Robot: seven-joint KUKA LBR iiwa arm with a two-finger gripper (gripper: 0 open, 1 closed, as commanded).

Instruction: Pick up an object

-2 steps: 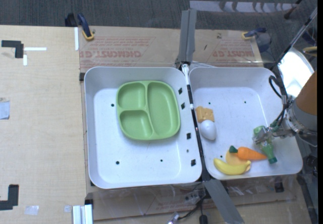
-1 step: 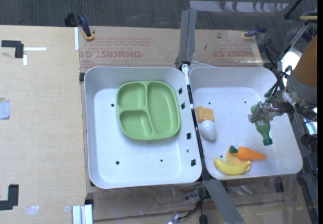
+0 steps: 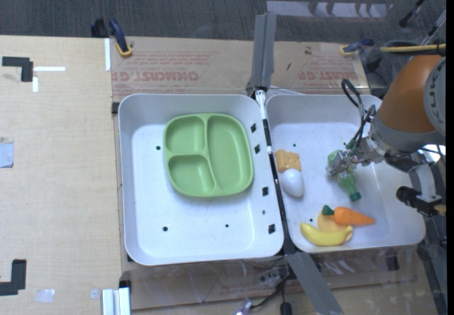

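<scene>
The end effector [image 3: 343, 164] hangs over a green plastic object [image 3: 347, 183] in the right white bin [image 3: 397, 235]; its grip state cannot be told.

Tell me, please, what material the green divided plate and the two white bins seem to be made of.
The green divided plate looks like moulded plastic with a matte finish: even colour, soft rounded ridges. The left bin and right bin look like thin, smooth white plastic with rounded corners; painted metal cannot be excluded.
</scene>
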